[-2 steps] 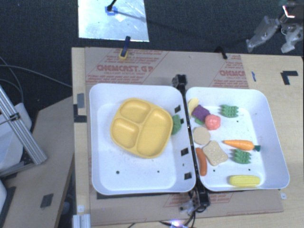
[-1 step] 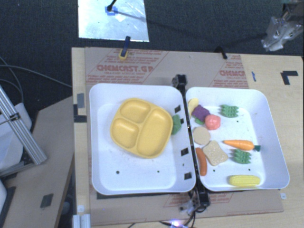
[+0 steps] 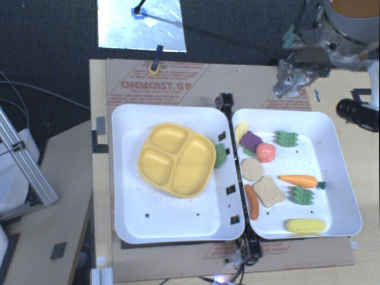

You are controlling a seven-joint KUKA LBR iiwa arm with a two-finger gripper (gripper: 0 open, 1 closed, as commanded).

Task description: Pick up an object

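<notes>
My gripper (image 3: 289, 86) hangs above the bench just beyond the far rim of the right bin (image 3: 338, 153), with nothing between its fingers. In that bin lie toy foods: a purple piece (image 3: 250, 141), a pink-red ball (image 3: 266, 152), a green leafy piece (image 3: 286, 138), a carrot (image 3: 300, 180), a slice of bread (image 3: 269, 190), a round beige piece (image 3: 252, 170), a sausage (image 3: 252, 201), a corn cob (image 3: 305, 225), a green piece (image 3: 301, 195) and a yellow piece (image 3: 240, 131).
The left bin (image 3: 127, 218) holds a yellow divided plate (image 3: 177, 158) with a green piece (image 3: 221, 155) at its right side. A black divider clamp (image 3: 226, 102) sits between the bins. A shiny sheet (image 3: 141, 16) lies on the floor behind.
</notes>
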